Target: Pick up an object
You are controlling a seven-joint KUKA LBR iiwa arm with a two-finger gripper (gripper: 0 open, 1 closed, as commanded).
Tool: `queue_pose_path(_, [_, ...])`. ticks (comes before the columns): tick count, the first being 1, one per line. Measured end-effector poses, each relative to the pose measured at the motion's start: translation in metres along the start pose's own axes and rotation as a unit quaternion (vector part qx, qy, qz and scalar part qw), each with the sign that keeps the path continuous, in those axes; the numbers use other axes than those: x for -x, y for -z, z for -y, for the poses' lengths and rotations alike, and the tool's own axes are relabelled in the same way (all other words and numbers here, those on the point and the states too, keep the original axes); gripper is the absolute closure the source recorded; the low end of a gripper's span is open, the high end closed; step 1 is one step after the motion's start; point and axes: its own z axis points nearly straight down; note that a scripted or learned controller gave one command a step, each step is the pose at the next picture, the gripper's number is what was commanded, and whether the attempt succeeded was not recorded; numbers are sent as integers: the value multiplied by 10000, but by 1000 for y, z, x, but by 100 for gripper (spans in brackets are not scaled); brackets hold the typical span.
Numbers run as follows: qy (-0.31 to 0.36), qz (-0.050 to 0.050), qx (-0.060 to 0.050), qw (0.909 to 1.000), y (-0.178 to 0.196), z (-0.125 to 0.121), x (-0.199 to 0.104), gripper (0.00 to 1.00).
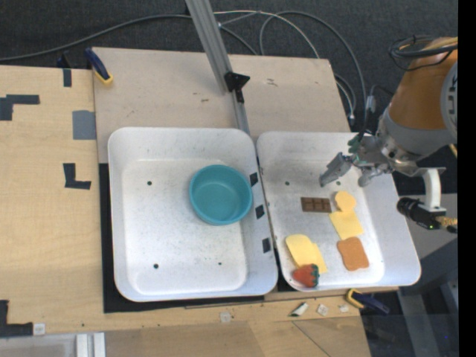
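Camera view, looking down at a slant on a bench with two white bins side by side. Left bin (pixel 141 222): one teal bowl (pixel 220 193), upright, right of centre, alone; likely set apart as bulky and no easy grasp.

Right bin (pixel 297 151): all the small items cluster in its near half, leaving the far half bare, which gives the arm (pixel 424 95) free room to descend from the right.

The arm hangs over the right bin's far right part. Gripper (pixel 349 168) points down and leftward above bare bin floor, just beyond the cluster. Two fingers show, spread apart, nothing between them; it reads as held wide and ready, above the items and not touching them.

Candidates, large to small:
- pale yellow block (pixel 302 249), near edge, touching a red strawberry-like piece (pixel 306 276) at its near end
- orange slab (pixel 353 253), just beside the yellow pieces
- yellow piece (pixel 346 223), with a smaller yellow piece (pixel 344 201) just beyond it
- brown chocolate bar (pixel 316 204), flat, lying apart from its neighbours

Judgement: the chocolate bar and the small yellow piece sit nearest the gripper. All of these lie flat and low, so a pinch could slip.
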Motion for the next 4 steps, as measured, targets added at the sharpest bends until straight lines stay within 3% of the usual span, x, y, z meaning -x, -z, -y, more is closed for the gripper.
queue_pose_path(1, [-3,0,2,10000,0,0,0,0])
queue_pose_path(3, [-4,1,-19,10000,-108,0,2,0])
queue_pose_path(4, [-4,11,6,10000,-125,-1,2,0])
